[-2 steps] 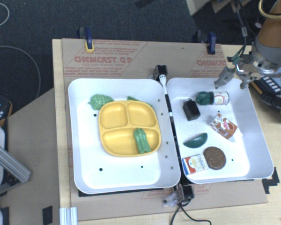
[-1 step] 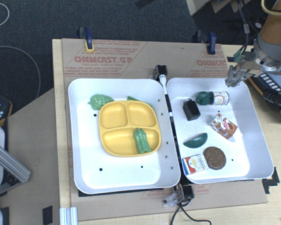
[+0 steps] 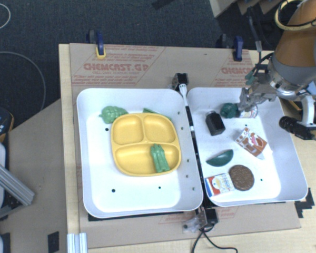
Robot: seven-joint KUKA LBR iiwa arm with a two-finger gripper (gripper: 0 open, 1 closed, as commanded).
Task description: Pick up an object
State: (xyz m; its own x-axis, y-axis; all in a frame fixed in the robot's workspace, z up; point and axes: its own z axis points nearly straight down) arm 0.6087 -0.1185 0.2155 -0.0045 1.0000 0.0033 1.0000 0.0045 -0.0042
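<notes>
My gripper (image 3: 247, 108) hangs low over the back of the right bin (image 3: 289, 188), under the grey wrist and orange band. A small dark green round object (image 3: 229, 110) lies right beside it on its left, touching or nearly so. In the same bin are a black block (image 3: 215, 124), a red and white snack packet (image 3: 251, 142), a teal curved piece (image 3: 220, 157), a brown round cookie (image 3: 242, 177) and a red and white carton (image 3: 219, 184).
The left bin (image 3: 95, 183) holds a yellow divided plate (image 3: 131, 130) with a green pickle-like piece (image 3: 159, 158) in its front compartment. A light green leafy piece (image 3: 112, 114) lies at the plate's back left. Blue clamps (image 3: 99, 42) hold the board's far edge.
</notes>
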